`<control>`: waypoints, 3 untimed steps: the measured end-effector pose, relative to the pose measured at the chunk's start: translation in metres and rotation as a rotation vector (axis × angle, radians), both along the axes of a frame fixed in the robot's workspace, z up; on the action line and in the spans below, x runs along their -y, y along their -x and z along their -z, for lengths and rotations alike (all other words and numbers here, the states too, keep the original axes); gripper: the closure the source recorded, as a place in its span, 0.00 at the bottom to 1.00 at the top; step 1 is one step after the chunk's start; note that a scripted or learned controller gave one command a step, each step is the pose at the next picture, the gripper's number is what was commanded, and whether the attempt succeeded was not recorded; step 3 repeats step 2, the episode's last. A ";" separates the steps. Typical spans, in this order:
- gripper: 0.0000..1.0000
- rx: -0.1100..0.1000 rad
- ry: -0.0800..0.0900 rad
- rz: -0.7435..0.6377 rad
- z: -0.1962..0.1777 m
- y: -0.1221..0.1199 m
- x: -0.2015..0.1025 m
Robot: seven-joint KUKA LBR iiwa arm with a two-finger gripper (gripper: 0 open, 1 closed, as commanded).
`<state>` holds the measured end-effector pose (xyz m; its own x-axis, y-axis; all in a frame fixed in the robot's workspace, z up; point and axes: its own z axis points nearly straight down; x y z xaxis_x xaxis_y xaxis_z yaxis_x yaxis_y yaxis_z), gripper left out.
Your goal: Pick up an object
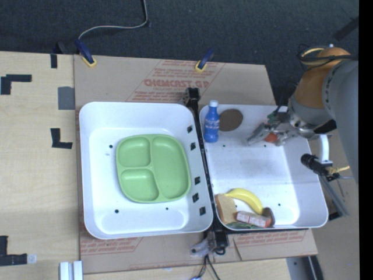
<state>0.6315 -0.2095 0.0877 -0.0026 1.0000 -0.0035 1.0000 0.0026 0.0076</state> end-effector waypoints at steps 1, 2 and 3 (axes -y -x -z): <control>0.00 -0.015 -0.009 0.000 0.002 -0.037 0.011; 1.00 -0.007 0.000 -0.002 -0.009 -0.038 0.013; 1.00 -0.007 0.000 -0.002 -0.009 -0.038 0.013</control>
